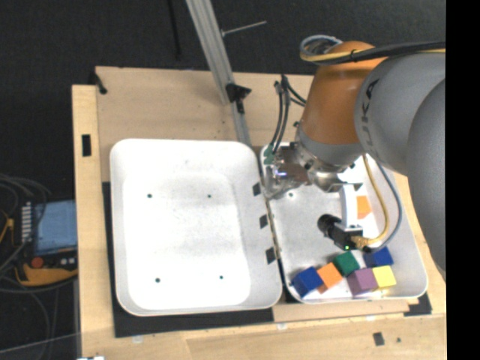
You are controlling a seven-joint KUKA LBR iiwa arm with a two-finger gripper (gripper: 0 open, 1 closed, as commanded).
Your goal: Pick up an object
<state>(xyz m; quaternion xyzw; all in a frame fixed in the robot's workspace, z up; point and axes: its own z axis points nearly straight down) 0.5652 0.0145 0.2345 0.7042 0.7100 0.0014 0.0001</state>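
My gripper (pixel 289 177) hangs by the right bin's (pixel 401 295) far-left corner; whether it's open, I cannot tell. The orange block (pixel 330 275) looks light and hard; squeeze its flat sides.

The arm (pixel 390 103) runs off the right edge of the frame, so its base and most of its bulk are cut away. Its orange band and wrist cover the upper part of the right bin (pixel 300 223), hiding that bin's far wall and whatever lies beneath. The gripper (pixel 281 172), at centre frame near the bins' shared edge, is a small, blurred cluster; its fingers cannot be made out. An orange piece (pixel 363 206) by the cables is partly covered. The metal pole (pixel 214 47) leaves the frame at the top.
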